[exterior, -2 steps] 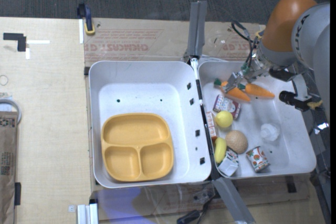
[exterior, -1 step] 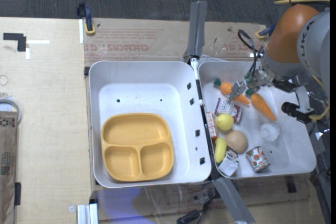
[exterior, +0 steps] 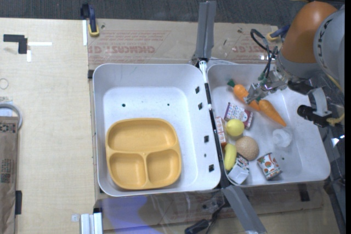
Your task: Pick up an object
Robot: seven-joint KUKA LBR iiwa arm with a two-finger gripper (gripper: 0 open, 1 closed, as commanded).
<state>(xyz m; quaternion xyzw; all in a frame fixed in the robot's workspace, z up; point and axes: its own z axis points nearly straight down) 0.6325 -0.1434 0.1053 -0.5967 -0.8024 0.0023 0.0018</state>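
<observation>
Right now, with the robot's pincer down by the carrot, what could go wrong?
The pincer sits over the middle of the long orange carrot, which is smooth and tapered, so it might slip or tip out. The small red-and-white packet and round yellow lemon lie close by in the crowded right white bin and could get bumped.

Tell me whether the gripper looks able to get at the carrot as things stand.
Probably yes. The gripper is right over the carrot in the right bin, and nothing lies on top of the carrot.
</observation>
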